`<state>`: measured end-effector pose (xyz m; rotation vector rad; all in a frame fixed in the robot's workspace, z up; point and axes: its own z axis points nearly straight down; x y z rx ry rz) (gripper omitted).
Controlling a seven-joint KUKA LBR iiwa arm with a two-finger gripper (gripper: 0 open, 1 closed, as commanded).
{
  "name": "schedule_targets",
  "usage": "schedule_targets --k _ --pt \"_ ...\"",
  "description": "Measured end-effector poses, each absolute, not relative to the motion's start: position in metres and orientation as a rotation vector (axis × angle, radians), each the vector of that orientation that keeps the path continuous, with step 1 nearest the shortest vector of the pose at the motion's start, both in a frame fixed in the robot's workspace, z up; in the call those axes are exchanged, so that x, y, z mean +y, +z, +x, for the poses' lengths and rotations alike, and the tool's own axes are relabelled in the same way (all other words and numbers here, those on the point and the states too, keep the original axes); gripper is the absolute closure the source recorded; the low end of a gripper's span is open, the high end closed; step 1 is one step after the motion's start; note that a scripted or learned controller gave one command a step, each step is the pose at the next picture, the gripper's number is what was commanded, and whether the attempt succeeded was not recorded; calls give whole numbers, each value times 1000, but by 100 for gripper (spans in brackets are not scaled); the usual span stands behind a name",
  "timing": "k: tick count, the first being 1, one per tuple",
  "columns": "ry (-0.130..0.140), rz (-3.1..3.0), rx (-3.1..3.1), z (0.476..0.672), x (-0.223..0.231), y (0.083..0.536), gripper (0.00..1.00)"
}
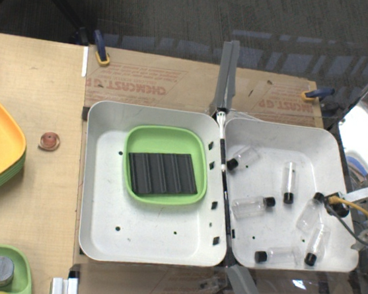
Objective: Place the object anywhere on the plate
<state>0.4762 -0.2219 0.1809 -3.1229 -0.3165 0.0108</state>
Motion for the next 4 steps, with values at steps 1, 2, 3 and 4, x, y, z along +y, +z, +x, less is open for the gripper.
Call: schedule_targets --k 1,2,3,4 --pt "9 -3116 -396 492 -222 300 0" --pt "10 -3124 -314 478 -222 250 0" --pt "10 -3124 -310 476 -222 193 0" --pt "8 -3125 -320 485 -222 295 0"
